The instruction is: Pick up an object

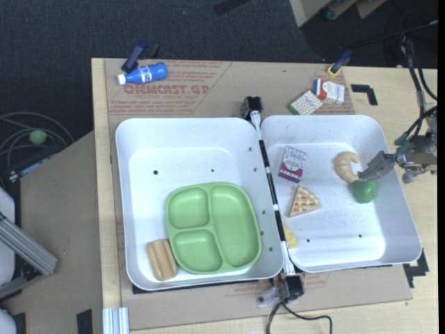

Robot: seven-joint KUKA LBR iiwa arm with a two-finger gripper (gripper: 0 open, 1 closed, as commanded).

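Over at the right bin's far side, the grey two-finger gripper (377, 165) hovers by a small round green plastic ball (364, 191); can't tell its opening. Looks light, slick; pinch across its middle.

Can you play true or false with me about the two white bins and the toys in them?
1. The green plate sits in the left bin. True.
2. The pizza slice is on the green plate. False: it lies in the right bin, next to the divider.
3. The croissant is in the right bin. True.
4. The blue bottle is inside the left bin. False: it lies on the bench behind the bins.
5. The claw is at the right bin, close to a green ball. True.
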